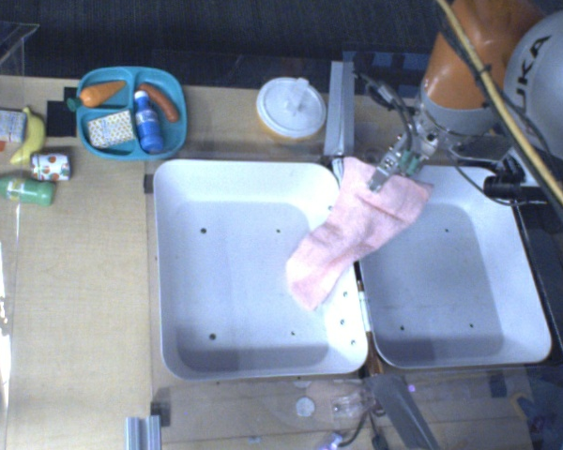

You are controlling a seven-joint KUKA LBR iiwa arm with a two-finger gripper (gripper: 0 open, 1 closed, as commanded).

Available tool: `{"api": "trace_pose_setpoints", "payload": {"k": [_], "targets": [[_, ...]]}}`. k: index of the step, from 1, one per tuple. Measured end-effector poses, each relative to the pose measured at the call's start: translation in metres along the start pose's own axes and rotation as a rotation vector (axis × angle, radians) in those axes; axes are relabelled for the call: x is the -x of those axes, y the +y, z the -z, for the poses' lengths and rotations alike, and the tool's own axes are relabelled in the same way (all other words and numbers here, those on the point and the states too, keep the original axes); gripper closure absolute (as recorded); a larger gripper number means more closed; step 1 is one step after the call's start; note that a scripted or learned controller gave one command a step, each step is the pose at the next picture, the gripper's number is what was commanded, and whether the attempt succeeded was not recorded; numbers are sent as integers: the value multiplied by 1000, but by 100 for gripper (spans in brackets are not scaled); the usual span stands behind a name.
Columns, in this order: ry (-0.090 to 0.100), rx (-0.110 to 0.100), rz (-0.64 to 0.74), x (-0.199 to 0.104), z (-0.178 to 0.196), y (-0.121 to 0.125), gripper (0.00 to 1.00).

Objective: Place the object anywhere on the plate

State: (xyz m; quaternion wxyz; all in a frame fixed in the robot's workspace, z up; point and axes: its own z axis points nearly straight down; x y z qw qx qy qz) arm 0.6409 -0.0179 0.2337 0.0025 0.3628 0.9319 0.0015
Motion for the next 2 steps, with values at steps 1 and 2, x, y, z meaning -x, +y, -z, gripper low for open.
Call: {"api": "trace_pose_setpoints", "payload": {"k": [1,2], "targets": [[2,0,403,-50,-11,23,100],[2,1,740,-96,-4,33,100]]}}
